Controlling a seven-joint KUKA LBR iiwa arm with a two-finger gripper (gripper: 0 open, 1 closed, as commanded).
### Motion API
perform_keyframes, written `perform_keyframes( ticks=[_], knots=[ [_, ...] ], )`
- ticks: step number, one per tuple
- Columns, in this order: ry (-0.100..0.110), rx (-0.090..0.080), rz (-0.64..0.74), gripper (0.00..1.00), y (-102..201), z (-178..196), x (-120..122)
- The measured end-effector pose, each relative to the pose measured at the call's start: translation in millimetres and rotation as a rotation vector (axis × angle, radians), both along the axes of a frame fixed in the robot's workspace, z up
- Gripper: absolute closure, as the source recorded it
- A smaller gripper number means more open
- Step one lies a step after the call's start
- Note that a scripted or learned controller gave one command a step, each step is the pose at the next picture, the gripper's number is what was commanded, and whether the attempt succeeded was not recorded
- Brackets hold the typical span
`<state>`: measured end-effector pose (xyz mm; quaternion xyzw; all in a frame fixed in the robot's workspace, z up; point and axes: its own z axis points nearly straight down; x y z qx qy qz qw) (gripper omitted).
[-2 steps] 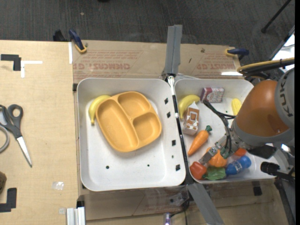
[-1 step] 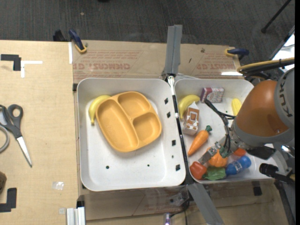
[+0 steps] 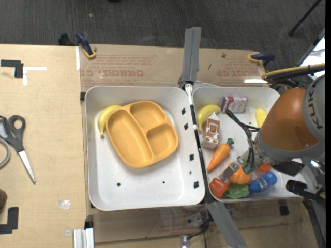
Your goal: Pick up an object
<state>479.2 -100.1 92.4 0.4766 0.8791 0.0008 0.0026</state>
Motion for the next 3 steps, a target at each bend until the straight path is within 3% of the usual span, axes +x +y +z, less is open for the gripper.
perform_keyframes(
  ticks=[1,2,3],
  knots=[
    [0.001,-0.002,0.033,0.00,-3.6,0.0,-0.2],
    [-0.002,-0.001,0.034,1.00,-3.3,9.7,1.4],
    [0.005,0.000,-0.012,1.00,60.7,98.8,-0.9]
  ],
)
